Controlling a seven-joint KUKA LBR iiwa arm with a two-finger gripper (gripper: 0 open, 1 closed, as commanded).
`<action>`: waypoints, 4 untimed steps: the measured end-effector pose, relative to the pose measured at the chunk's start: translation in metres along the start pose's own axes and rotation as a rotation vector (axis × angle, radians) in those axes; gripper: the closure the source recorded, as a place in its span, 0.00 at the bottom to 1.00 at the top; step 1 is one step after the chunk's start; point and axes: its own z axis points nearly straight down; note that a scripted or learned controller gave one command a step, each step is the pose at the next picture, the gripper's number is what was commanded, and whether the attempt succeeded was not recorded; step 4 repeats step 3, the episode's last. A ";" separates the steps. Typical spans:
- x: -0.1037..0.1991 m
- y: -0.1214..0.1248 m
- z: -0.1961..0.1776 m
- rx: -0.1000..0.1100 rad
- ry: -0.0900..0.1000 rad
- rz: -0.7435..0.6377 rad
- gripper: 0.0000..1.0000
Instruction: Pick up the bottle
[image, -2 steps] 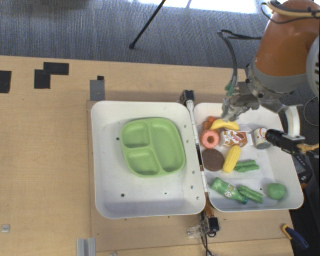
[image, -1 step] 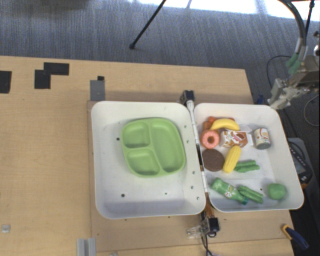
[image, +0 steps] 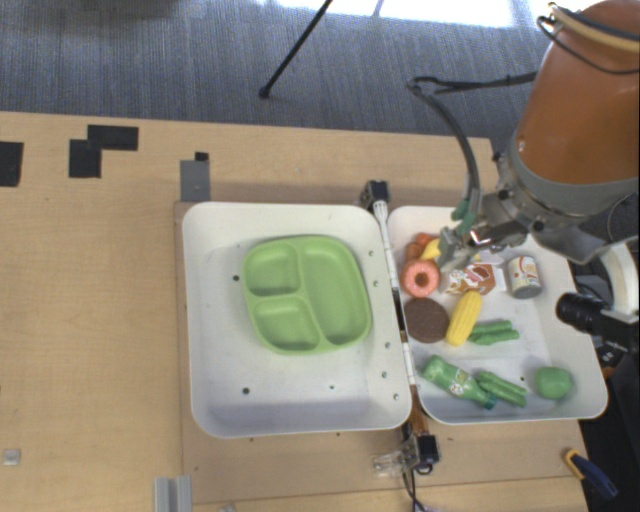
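Camera view: end effector (image: 452, 247) hovers over the pink donut (image: 420, 279); its opening can't be told; bottle (image: 456, 381) lies apart

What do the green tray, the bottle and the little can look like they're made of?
Green tray: likely moulded plastic, matte, one even colour with rounded, seamless compartments. Bottle: probably plastic, green with a slight sheen and a printed label; too small to be sure. Can: looks like metal or metal-look plastic, with a greyish shiny end and a printed wrap; the view leaves it open.
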 end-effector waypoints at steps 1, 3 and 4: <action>-0.054 -0.017 -0.108 -0.004 -0.003 -0.137 1.00; 0.023 0.007 0.102 0.002 0.001 -0.198 1.00; 0.023 0.007 0.102 0.002 0.001 -0.198 1.00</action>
